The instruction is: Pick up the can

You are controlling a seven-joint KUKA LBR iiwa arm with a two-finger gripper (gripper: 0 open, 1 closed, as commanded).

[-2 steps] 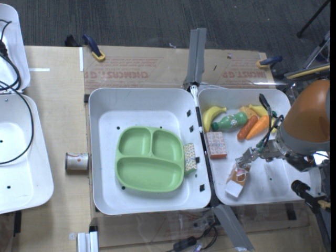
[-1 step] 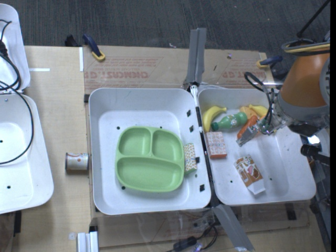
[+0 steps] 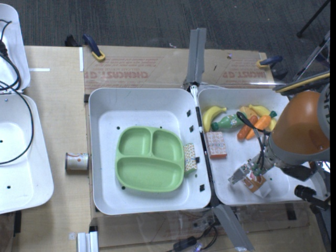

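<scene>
Reaching in from the right, the grey arm with its orange band (image 3: 299,122) hangs over the right bin (image 3: 231,193), and the claw (image 3: 247,176) sits low near that bin's front edge — whether it is spread or closed cannot be told from this angle. Just beside the claw lies a small reddish-brown item (image 3: 255,182), too blurred to name.

The can (image 3: 77,162) is well apart from all this: it lies on its side on the counter (image 3: 52,77), outside both bins, just left of the left bin (image 3: 100,140) and near its front half.

Inside the left bin rests a green divided plate (image 3: 149,159), with a small patterned packet (image 3: 190,158) touching its right edge.

The right bin holds a cluster at its back — a banana (image 3: 211,114), a green bottle (image 3: 227,122), another yellow piece (image 3: 256,110) and orange carrots (image 3: 252,128). A pink-and-white box (image 3: 216,144) lies in front of the banana, close to the bin's left wall.
</scene>
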